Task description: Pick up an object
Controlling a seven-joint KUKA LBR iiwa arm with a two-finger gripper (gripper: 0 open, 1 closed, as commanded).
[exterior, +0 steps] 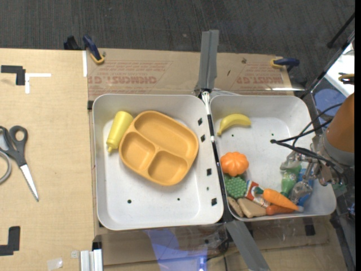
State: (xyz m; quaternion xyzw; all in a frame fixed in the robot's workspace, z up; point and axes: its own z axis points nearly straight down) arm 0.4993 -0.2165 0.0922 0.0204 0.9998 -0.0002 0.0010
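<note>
You'll find the metal two-finger pincer [298, 176] low over the right-hand shallow white bin [265, 109], close to its right wall — whether its fingers are spread or pressed together you cannot tell, since cables and clutter blur them. Just under and beside it lie a green bottle-shaped toy [289, 181] and a long orange plastic carrot [280, 199]. Left of the pincer sits a round orange toy pumpkin [234, 163]; farther up and left, a small yellow plastic banana [233, 121]. Well away to its left, in the other white bin [107, 202], rest an orange three-compartment plastic plate [157, 147] and a yellow squeeze bottle [118, 130] — touching.
</note>
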